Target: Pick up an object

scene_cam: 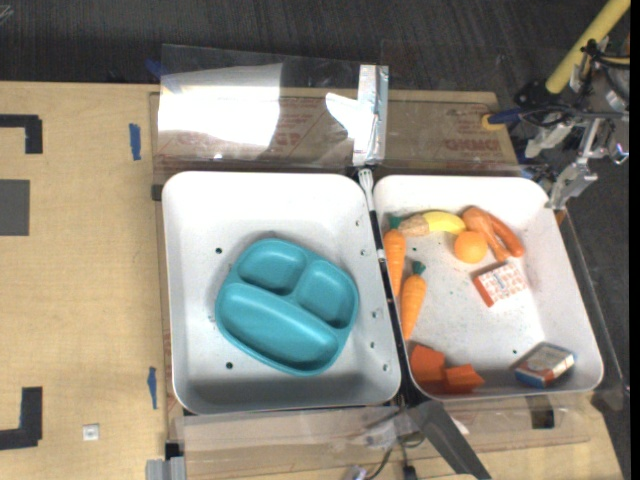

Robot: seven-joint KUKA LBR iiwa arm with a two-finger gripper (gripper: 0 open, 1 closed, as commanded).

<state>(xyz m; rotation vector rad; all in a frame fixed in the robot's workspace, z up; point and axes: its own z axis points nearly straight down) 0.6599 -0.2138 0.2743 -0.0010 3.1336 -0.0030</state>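
Gripper (566,186) opening: cannot be determined, as the tool end is small and cluttered by cables at the upper right. It sits over the far right corner of the right bin (575,298), at the rim. No object is visible in its grasp, and it is apart from every item in the bin.

Right bin contents:
- Two carrots (396,253) lie along the left wall, one behind the other.
- A yellow banana (441,223) lies at the far side, beside an orange ball (470,247) and an orange-red piece (493,230) touching it.
- A red-and-white box (500,285) lies near the centre.
- Orange blocks (430,364) occupy the near left corner.
- A small blue-and-grey box (545,365) lies in the near right corner.

Left bin (190,268): a teal divided plate (287,304) lies in the middle.
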